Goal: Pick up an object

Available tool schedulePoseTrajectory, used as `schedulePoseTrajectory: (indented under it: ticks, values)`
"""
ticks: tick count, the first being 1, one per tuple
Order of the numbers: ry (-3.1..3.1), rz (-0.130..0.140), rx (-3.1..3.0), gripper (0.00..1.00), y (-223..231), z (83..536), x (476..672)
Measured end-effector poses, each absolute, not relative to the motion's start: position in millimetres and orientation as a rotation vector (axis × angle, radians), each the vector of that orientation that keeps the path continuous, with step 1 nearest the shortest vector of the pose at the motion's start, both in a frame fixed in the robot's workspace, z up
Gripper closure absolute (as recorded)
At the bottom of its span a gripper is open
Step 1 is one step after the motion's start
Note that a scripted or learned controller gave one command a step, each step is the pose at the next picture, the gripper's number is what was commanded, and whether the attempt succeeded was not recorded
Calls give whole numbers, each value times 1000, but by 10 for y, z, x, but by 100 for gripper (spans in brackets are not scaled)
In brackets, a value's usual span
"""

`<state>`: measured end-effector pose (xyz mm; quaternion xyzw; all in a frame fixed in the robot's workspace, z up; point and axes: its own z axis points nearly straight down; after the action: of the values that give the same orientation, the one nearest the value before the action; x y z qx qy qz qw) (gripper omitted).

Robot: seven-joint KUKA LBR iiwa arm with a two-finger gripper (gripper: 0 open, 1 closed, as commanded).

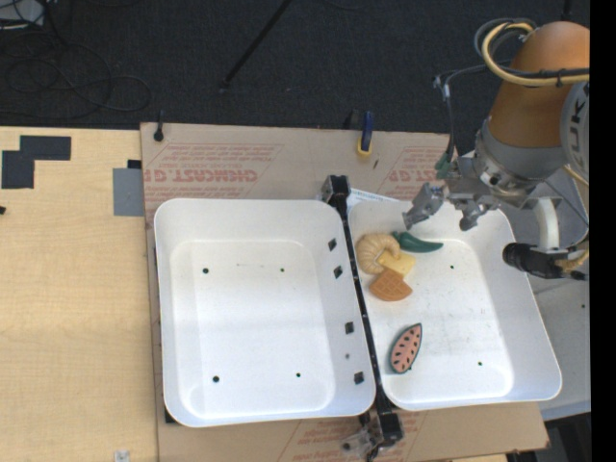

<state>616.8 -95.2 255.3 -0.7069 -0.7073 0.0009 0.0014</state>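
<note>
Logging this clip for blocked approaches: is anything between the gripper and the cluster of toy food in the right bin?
Nothing visible. The gripper hangs over the right bin's far edge, with the green pepper, croissant and orange wedge just beside it, uncovered.

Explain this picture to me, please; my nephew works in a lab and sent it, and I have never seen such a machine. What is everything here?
You are looking down at a slant from one fixed camera above a bench. The grey machine with the orange band is a robot arm reaching in from the right. Its grasping part, the end effector, has two fingers, spread open with nothing between them, over the far edge of the right white bin. In that bin lie toy foods: a tan croissant-like piece, a green pepper-like piece, an orange wedge, and a watermelon slice lying apart. The left white bin sits beside it.
</note>
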Motion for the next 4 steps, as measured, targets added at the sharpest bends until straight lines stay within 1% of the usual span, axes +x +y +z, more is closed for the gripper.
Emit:
schedulePoseTrajectory:
  ticks: [1,2,3,4]
  values:
    - [-2212,17,-2213,0,-1003,950,6115]
    - [-2225,-3,-2220,0,-900,886,6458]
    - [-2216,7,-2220,100,-916,972,6426]
    - [-2218,23,-2226,100,-889,882,6414]
